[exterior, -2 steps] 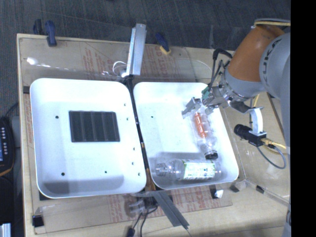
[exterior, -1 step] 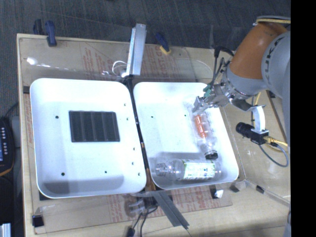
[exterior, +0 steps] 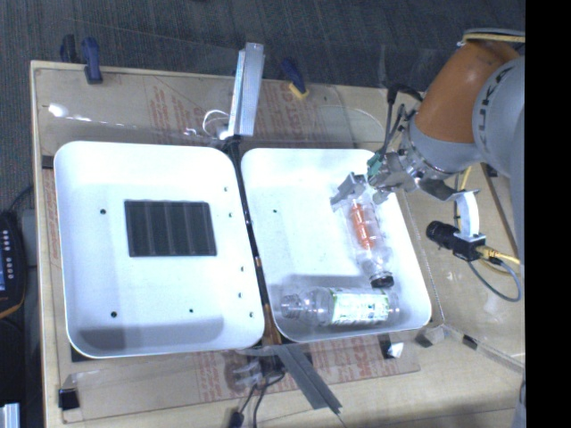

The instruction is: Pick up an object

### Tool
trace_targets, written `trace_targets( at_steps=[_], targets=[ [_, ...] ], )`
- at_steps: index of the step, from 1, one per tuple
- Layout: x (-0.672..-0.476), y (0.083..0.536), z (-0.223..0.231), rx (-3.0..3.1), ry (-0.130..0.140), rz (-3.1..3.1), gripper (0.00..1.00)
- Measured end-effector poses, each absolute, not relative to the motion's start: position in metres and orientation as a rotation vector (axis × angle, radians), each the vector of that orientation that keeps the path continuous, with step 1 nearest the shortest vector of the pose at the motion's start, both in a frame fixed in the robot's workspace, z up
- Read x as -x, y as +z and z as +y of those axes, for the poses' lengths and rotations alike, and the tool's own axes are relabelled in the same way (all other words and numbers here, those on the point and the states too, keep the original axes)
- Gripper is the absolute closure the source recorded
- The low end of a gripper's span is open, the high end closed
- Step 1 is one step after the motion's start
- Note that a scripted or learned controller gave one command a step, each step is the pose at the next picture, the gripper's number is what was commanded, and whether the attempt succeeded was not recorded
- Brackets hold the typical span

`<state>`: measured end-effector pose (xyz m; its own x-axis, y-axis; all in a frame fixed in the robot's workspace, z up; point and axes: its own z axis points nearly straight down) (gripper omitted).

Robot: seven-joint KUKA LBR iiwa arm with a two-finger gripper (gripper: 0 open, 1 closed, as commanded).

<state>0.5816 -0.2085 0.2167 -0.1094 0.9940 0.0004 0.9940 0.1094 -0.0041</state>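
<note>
In the right bin [exterior: 294,239] lies a clear bottle [exterior: 367,237] with an orange insert and a black cap, running from the upper right toward the lower right. My gripper [exterior: 359,188] hangs low over that bottle's upper end, at the bin's far right corner. A second clear bottle [exterior: 343,308] with a green and white label lies on its side along the bin's front wall. The left bin [exterior: 89,283] holds a dark grey ridged rectangular block [exterior: 169,228], lying flat.
Blue clamps [exterior: 91,60] hold the bench's back edge. A grey metal bar [exterior: 246,89] stands behind the seam between the bins. A clear sheet borders the bins at the back and right.
</note>
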Motion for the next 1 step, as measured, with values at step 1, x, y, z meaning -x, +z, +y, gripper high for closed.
trace_targets(
  at_steps=[1],
  targets=[
    [-0.5816,0.2167,-0.2085,2.094,0.004,-2.337,0.0]
  ],
)
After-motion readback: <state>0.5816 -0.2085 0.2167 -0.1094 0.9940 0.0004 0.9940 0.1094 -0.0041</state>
